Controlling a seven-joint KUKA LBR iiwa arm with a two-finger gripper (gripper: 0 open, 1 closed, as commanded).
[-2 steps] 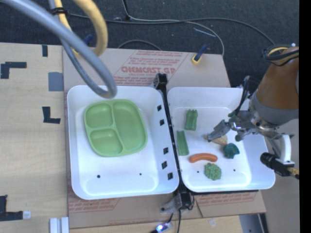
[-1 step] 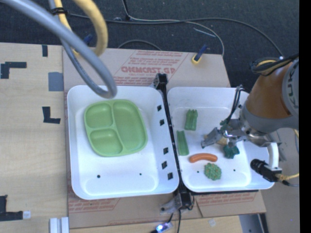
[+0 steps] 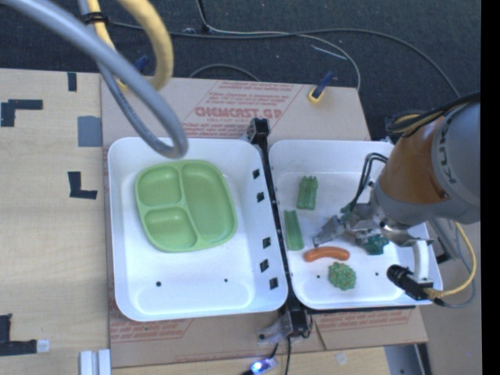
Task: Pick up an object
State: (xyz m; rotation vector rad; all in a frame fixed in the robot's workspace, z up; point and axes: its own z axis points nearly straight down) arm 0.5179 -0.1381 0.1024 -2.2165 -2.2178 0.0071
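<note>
The right bin point(image 3: 332, 146) holds several small items. A green ridged block point(image 3: 307, 193) lies near its back left, and a long green stick point(image 3: 292, 230) lies along its left wall. An orange sausage point(image 3: 326, 253) and a green broccoli piece point(image 3: 341, 275) sit toward the front. A small teal piece point(image 3: 376, 244) lies partly under the wrist. My gripper point(image 3: 344, 226) hangs low over the middle of this bin, just above the sausage and right of the green stick. Nothing can be seen held in it.
The left bin point(image 3: 125, 233) holds a green divided plate point(image 3: 186, 205). A grey hose point(image 3: 117, 69) and a yellow hose point(image 3: 144, 14) arch over the back left. A black divider point(image 3: 269, 209) runs between the bins. The arm's body covers the right bin's right side.
</note>
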